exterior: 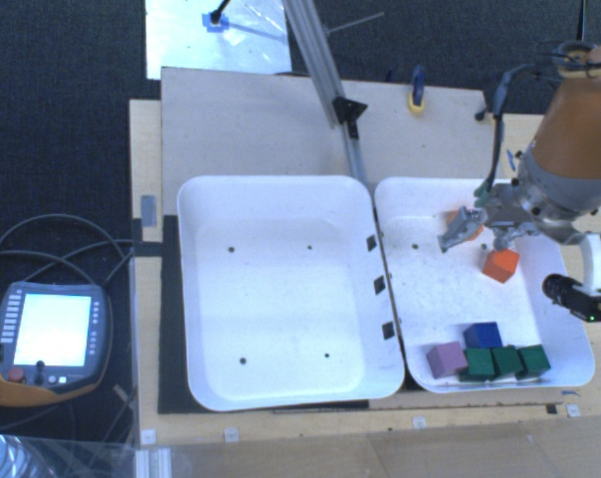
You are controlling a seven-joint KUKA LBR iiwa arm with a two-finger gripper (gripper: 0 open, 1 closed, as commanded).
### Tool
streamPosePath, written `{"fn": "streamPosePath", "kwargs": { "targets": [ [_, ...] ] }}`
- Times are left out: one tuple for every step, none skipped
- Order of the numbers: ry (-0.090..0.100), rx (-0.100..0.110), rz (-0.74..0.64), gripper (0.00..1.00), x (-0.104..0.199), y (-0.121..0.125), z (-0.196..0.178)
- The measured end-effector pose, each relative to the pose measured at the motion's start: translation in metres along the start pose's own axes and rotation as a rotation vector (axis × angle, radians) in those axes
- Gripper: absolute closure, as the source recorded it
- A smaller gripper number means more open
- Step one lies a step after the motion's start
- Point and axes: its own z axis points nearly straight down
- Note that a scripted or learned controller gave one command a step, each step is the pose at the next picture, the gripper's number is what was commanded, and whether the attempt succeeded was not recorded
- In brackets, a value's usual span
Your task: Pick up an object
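Looking down at slant on two bins: gripper over right bin, upper middle; whether fingers apart or together, cannot tell. Orange block just beside gripper's lower right, on bin floor, sitting cornerwise to bin walls; near-cubic, no clear long axis. Open floor left of block and below it. Purple block, blue block, green blocks clustered along near rim. Left bin alongside.
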Motion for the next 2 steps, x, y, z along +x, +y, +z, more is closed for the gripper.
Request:
{"fn": "streamPosePath", "kwargs": {
  "targets": [
    [0.0, -0.001, 0.001, 0.0, 0.0, 0.0, 0.0],
    [0.0, 0.004, 0.003, 0.0, 0.001, -0.003, 0.042]
  ]
}}
